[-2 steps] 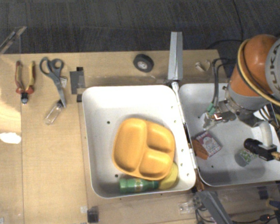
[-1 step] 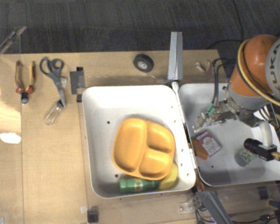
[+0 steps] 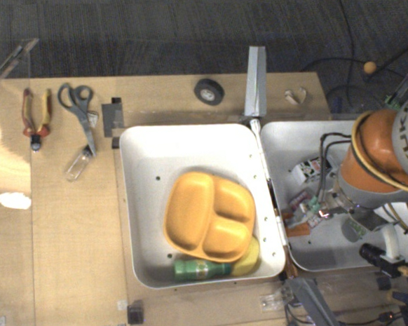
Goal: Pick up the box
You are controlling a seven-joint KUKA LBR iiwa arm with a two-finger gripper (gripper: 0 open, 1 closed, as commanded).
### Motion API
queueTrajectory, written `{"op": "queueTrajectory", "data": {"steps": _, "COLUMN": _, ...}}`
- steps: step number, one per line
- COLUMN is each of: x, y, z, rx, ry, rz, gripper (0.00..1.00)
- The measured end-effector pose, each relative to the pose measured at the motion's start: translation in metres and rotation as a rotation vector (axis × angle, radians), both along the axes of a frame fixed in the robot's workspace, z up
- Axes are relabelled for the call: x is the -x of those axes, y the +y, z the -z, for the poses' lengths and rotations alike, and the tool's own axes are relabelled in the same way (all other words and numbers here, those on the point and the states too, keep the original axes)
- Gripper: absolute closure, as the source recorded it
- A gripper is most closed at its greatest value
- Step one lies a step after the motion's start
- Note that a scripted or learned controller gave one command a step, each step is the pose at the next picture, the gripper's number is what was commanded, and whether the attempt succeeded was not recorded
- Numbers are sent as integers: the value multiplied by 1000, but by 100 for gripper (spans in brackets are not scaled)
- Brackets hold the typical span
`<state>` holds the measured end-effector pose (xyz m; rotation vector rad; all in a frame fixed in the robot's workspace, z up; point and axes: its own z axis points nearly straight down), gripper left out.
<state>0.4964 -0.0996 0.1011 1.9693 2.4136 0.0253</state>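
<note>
The arm's grey wrist with its orange band point(image 3: 379, 152) hangs over the right bin point(image 3: 293, 134). My gripper point(image 3: 319, 209) points down and to the left, low over the bin's left part. Under and beside it lie small items: a white and green printed packet or box point(image 3: 308, 169) just behind it, and a flat orange-red piece point(image 3: 298, 229) in front, near the bin's left wall. The arm hides the bin floor under the gripper, so which of these items it touches cannot be made out.
The left bin point(image 3: 140, 150) holds a yellow divided tray point(image 3: 209, 214), tilted over a green can point(image 3: 197, 268) and a yellow item point(image 3: 248, 259). Scissors point(image 3: 80, 109), pliers point(image 3: 35, 116) and a tape roll point(image 3: 209, 91) lie on the bench behind.
</note>
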Motion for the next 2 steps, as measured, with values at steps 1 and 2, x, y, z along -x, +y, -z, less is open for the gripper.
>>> {"op": "queueTrajectory", "data": {"steps": 1, "x": -5, "y": -2, "z": -13, "rx": 6, "ry": -13, "rz": 0, "gripper": 100}}
{"op": "queueTrajectory", "data": {"steps": 2, "x": 0, "y": 8, "z": -50, "rx": 5, "ry": 22, "rz": -441, "gripper": 100}}
